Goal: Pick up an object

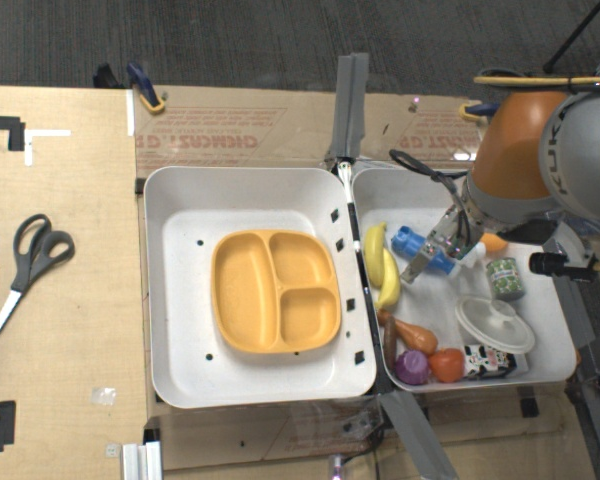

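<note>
My gripper (pixel 427 258) reaches down and to the left into the right bin (pixel 550 363), right over a blue toy (pixel 408 240). The blue toy lies in the bin's upper left part, and part of it is hidden beneath the gripper. A yellow banana (pixel 383 265) lies just left of the toy, along the bin's left wall. Whether the gripper touches the toy cannot be made out.
The right bin also holds a carrot (pixel 416 334), a purple piece (pixel 412 367), a red tomato (pixel 446 365), a white lid (pixel 494 324), a small can (pixel 504 279) and a printed box (pixel 488 362). An orange divided plate (pixel 276 290) sits in the left bin (pixel 170 298). Scissors (pixel 30 258) lie on the bench at left.
</note>
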Available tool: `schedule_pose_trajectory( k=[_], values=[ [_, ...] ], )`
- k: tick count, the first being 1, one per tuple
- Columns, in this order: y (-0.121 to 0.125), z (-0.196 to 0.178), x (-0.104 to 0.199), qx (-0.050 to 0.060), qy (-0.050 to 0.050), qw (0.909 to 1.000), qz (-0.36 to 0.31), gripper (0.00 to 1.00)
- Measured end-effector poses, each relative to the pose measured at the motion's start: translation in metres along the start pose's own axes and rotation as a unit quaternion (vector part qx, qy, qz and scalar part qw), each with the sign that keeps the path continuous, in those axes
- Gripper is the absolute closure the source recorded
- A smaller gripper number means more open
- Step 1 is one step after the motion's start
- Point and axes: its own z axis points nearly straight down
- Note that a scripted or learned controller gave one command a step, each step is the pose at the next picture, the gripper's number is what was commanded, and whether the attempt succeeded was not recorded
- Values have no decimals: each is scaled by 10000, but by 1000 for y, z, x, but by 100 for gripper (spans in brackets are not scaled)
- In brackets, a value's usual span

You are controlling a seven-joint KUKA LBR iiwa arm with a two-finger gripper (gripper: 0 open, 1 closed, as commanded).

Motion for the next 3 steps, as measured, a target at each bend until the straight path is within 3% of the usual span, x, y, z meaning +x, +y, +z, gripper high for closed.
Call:
schedule_pose_trajectory(
  k=[1, 2, 3],
  values=[
    [18, 0, 9, 0, -8, 10000, -21, 0],
    [18, -10, 8, 0, -23, 10000, -35, 100],
    [22, 0, 1, 0, -7, 9930, 1180, 100]
  ],
)
